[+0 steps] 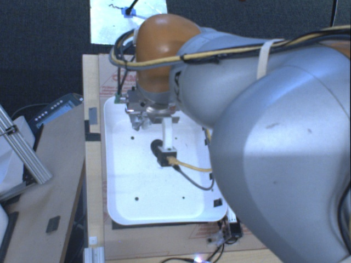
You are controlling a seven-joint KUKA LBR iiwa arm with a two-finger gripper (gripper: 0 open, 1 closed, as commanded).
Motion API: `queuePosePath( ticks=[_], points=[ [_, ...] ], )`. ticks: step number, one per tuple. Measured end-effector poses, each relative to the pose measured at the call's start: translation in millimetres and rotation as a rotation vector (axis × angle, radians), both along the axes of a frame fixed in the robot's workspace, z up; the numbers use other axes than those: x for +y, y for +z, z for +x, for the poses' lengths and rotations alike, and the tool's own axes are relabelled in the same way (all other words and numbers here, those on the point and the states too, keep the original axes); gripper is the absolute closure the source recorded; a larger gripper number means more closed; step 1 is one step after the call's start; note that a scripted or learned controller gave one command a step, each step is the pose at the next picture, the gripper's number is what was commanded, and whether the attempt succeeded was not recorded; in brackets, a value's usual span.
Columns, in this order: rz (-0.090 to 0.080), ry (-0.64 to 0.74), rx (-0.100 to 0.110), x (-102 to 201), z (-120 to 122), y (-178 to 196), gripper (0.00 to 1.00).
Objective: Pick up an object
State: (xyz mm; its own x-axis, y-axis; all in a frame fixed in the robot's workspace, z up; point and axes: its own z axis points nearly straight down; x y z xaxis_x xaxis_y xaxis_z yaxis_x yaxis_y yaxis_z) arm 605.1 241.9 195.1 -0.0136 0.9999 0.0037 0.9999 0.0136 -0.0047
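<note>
Nearest me, a tangle of wires sits on the desk just past the white bin's near rim. The arm fills my whole right side and runs off the edge, so whatever lies beneath it is hidden from me. A small black piece pokes out from under the arm at the bin's near right corner. It is half covered, and I cannot say what it is or whether it is something to pick up. The bin floor I can see carries a few dark specks, too small to make out. Farther back, the gripper hangs low over the bin's far end, below the orange band. I cannot tell whether it is open or closed. Beyond that, a white sheet lies against the dark backdrop.
</note>
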Motion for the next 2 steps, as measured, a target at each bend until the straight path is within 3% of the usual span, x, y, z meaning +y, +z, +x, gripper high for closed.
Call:
queuePosePath(
  ticks=[1, 2],
  points=[
    [-0.006, -0.012, 0.008, -7.6, -77.4, -64.6, 1.00],
    [-0.003, -0.015, -0.004, -8.1, -72.0, -49.4, 1.00]
  ],
)
